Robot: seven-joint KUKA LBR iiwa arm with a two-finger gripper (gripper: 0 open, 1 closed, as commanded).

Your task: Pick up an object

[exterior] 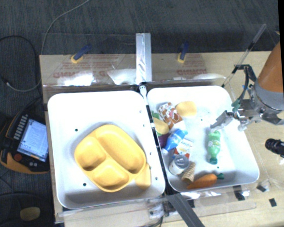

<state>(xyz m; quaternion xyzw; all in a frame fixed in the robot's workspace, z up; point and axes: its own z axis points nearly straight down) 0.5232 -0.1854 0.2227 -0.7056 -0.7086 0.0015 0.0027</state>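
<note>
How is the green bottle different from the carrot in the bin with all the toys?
The green bottle is green and lies up-and-down in the picture, while the carrot is orange and lies sideways along the near wall. The bottle sits alone on bare white floor nearer the gripper; the carrot lies right next to a cone-shaped toy. Both lie flat in the right bin, and neither is held.

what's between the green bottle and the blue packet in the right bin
In the camera view, bare white bin floor separates the green plastic bottle from the blue packet.
</note>
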